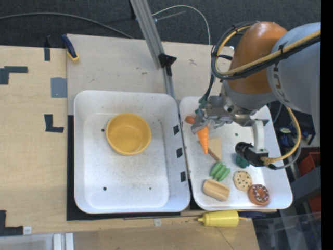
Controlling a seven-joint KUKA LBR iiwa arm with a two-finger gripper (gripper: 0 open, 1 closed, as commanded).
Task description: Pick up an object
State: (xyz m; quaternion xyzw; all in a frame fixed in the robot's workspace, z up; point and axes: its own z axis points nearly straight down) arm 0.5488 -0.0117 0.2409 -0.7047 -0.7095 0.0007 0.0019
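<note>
The small orange toy carrot with a pointed tip (203, 138) lies in the right white plastic bin (278, 191), near that bin's left wall. The grey arm's gripper (207, 120) hangs right over the carrot's fat top end. I cannot tell how its jaws stand, or if they touch the carrot.

The carrot looks like a light, hard plastic toy. It would not squash or break. It is smooth, so it could slip, and its thin tip gives little to hold. The fat top half looks like the best place to pinch, across its sides.

Below the carrot lie a green bumpy toy (220, 171), a tan toy bread roll (215, 189), a round spotted cookie (242, 180) and a brown ringed doughnut (258, 194). Left of the carrot, in the other white bin (86, 191), sits a yellow round bowl (128, 133).
</note>
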